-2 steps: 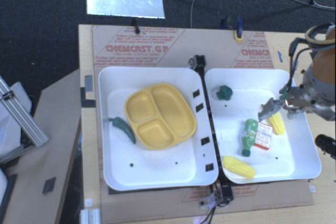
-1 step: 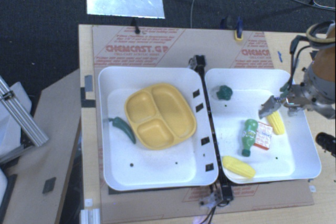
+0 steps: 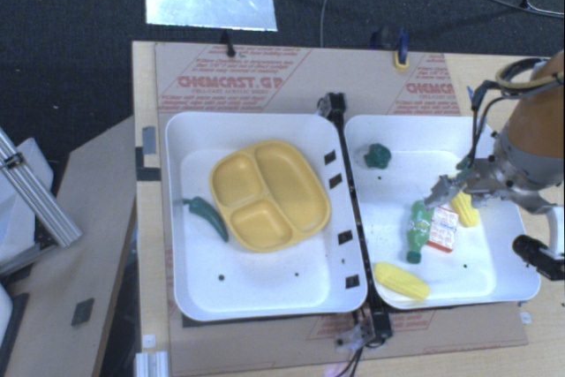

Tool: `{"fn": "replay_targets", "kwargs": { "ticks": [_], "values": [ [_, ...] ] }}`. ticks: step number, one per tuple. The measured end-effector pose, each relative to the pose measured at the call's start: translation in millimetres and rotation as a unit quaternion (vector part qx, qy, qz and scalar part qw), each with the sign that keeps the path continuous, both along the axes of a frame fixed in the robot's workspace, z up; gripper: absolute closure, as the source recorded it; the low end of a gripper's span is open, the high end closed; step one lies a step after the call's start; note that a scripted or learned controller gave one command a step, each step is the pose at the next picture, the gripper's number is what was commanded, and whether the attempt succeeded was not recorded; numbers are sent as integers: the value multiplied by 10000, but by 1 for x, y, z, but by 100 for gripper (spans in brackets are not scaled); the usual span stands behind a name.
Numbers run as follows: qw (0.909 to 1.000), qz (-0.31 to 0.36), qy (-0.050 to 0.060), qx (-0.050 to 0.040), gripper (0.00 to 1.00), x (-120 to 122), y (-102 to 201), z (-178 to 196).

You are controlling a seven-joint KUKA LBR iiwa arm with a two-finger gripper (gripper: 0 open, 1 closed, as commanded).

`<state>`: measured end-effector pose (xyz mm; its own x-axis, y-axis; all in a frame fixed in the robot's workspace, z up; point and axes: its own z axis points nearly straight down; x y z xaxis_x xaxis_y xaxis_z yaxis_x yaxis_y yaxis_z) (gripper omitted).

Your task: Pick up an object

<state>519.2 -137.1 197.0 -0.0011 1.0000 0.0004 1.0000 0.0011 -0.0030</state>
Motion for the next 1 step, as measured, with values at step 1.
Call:
{"fn": "replay_targets", "kwargs": {
  "ticks": [1],
  "values": [
    [10000,-1,2,3,0,4,-9,-55]
  ]
}}
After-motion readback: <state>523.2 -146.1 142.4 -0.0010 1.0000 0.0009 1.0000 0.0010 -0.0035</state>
